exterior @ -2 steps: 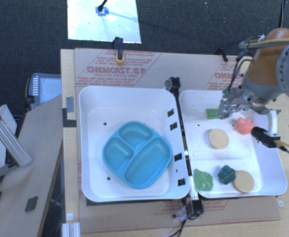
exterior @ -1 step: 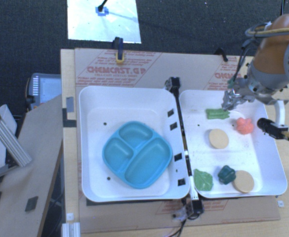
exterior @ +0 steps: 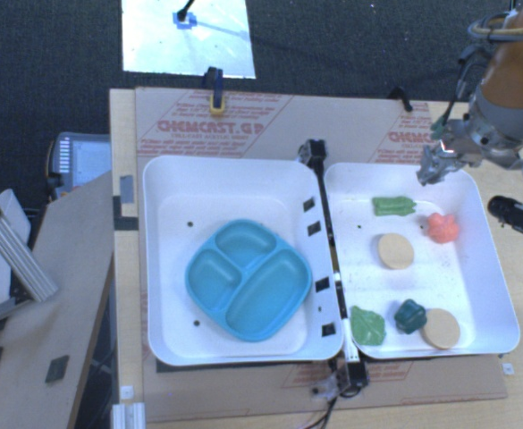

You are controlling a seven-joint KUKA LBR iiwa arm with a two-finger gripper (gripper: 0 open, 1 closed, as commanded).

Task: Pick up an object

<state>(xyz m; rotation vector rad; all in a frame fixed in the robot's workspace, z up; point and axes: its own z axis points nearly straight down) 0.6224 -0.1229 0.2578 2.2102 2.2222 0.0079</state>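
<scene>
blue tray (exterior: pixel 247 279) left bin (exterior: pixel 167 186) | six items right bin (exterior: pixel 493 280) (arm above)

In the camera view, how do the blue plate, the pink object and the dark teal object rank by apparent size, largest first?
1. Blue plate, clearly largest.
2. Pink object and dark teal object: they look about equal, so I do not rank them.

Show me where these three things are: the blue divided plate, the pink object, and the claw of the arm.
blue divided plate (exterior: pixel 247 278): camera view, on the ridge between its compartments.
pink object (exterior: pixel 442 228): camera view, on its middle, in the right bin.
claw (exterior: pixel 433 170): camera view, at its tip, above the right bin's far edge.
</scene>
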